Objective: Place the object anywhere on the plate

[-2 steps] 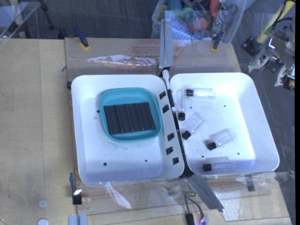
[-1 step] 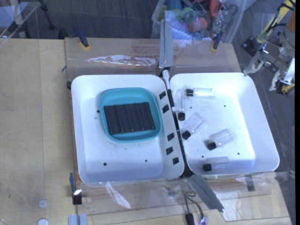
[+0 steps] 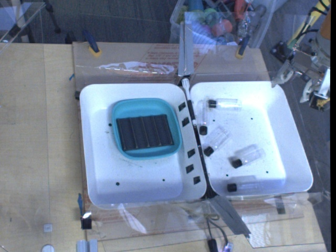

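A teal plate (image 3: 145,128) with a dark ridged insert lies in the left white bin (image 3: 100,182). Several clear vials with black caps lie in the right white bin (image 3: 286,140): one at the back (image 3: 224,104), one near the divider (image 3: 217,138), one in the middle (image 3: 248,155), and one along the front wall (image 3: 244,185). My gripper (image 3: 315,92) hangs at the view's right edge, outside and above the right bin's far right corner, well away from the vials and the plate. Nothing shows between it and any vial.
A central divider (image 3: 190,140) with black clips separates the bins. A clear tub of colourful toys (image 3: 223,9) stands behind the bins. Cardboard and tape (image 3: 136,62) lie under the bins' back edge. Cables (image 3: 215,235) trail at the front.
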Controlling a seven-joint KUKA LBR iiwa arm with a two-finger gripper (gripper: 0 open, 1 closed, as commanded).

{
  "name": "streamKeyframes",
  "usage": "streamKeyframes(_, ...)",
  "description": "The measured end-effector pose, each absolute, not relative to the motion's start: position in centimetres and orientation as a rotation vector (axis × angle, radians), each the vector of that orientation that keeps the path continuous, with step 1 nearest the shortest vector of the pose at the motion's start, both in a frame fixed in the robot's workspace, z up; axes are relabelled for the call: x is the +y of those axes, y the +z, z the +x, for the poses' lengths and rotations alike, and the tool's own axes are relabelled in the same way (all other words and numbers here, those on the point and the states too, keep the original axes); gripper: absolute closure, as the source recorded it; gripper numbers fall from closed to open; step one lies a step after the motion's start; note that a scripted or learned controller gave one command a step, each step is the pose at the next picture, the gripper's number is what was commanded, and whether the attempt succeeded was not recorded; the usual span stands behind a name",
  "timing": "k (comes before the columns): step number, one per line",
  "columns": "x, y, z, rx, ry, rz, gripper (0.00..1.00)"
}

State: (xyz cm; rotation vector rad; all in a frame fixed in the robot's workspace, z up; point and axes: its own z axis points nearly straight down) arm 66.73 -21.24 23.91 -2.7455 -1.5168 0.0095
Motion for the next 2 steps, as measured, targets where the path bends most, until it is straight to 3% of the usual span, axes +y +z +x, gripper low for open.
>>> streamKeyframes(1,-19.1,23.4,66.7,-1.481,0.008,-2.765,0.00)
streamKeyframes(2,-21.6,35.5,66.8,-1.593,0.003,-2.707,0.00)
